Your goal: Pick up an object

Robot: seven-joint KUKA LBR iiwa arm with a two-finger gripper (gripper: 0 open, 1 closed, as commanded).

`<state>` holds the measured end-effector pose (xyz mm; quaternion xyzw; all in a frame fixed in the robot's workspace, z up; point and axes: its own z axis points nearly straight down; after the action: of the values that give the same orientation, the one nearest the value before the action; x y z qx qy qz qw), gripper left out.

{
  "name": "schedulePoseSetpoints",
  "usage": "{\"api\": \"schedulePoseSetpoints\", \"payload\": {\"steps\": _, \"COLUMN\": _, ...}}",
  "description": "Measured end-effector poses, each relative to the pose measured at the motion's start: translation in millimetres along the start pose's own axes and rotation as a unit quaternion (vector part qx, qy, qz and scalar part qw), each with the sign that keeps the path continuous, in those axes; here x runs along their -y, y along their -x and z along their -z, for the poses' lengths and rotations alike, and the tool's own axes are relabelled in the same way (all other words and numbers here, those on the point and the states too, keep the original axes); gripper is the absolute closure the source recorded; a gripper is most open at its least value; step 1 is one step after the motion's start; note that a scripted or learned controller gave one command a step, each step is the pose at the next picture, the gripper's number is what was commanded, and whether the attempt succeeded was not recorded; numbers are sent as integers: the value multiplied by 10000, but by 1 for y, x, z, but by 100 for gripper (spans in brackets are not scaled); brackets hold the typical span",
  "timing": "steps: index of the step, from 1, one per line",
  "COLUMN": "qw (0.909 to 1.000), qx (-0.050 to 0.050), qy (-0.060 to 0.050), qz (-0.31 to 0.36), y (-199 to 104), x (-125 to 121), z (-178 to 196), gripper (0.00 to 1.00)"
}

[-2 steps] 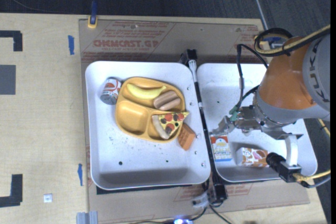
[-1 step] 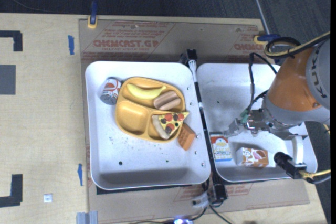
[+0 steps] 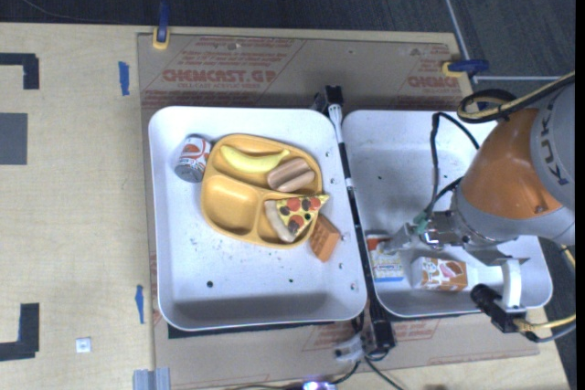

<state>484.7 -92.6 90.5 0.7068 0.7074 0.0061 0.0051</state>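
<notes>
Fingers' state impossible to tell; gripper low in the right bin, just beside a small carton and an orange packet. Carton probably light, stiff, crushable; best pinched across its flat sides.

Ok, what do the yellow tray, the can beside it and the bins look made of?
Tray: likely moulded plastic, glossy, judging by its soft highlights and rounded compartments. Can: looks like metal with a printed red and white label, though it could be a toy. Bins: apparently matte white plastic or enamelled metal, scuffed with dark specks; the look leaves that open.
</notes>
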Motion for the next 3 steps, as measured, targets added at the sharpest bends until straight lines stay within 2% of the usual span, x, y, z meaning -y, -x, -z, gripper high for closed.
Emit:
{"api": "schedulePoseSetpoints", "payload": {"steps": 1, "qw": 10000, "qx": 54, "qy": 33, "qz": -20, "y": 5, "x": -1, "z": 11, "gripper": 100}}
{"api": "schedulePoseSetpoints", "payload": {"steps": 2, "qw": 10000, "qx": 72, "qy": 35, "qz": -29, "y": 6, "x": -1, "z": 11, "gripper": 0}}
{"api": "schedulePoseSetpoints", "payload": {"steps": 3, "qw": 10000, "qx": 50, "qy": 14, "qz": -28, "y": 4, "x": 1, "z": 0, "gripper": 0}}
